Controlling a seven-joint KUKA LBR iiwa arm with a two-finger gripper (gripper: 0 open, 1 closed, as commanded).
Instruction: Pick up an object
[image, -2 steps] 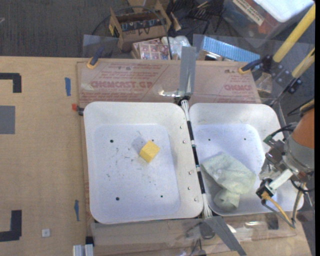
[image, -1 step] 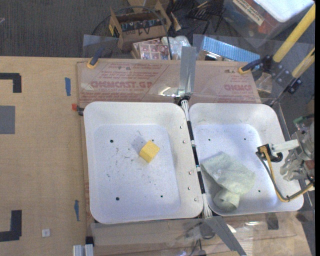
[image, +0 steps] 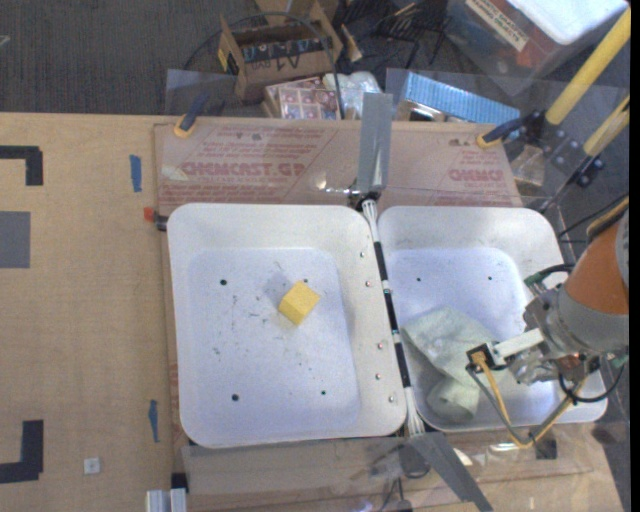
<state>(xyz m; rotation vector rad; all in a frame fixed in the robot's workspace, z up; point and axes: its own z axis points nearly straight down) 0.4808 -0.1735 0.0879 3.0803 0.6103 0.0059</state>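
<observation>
The gripper (image: 532, 372) hangs low over the right bin (image: 455, 232), at about 4 o'clock from that bin's middle and close to its right wall. Whether it is open or closed cannot be told from this slant, and nothing can be seen in its grasp. Above it the grey arm (image: 585, 322) rises toward 2 o'clock, and its orange band (image: 600, 280) sits at the view's right edge.

Just beside the gripper, at its 9 o'clock, lies a pale crumpled sheet (image: 443, 340) of greenish-white material. It spreads from the bin's middle toward 7 o'clock, and a folded lump (image: 452, 397) of it rests near the bin's near wall at 6 o'clock. Whether the gripper touches the sheet cannot be made out.

The left bin (image: 200, 240) stands at 9 o'clock from the right one, their rims meeting along the middle. In it a yellow block (image: 298, 302) rests alone on the floor, slightly toward 1 o'clock from the bin's middle and well apart from the gripper. Dark specks mark the floor around it.

Both bins stand on a brown bench (image: 80, 300). A cardboard panel (image: 260, 165) with red print lies at their 12 o'clock side.
</observation>
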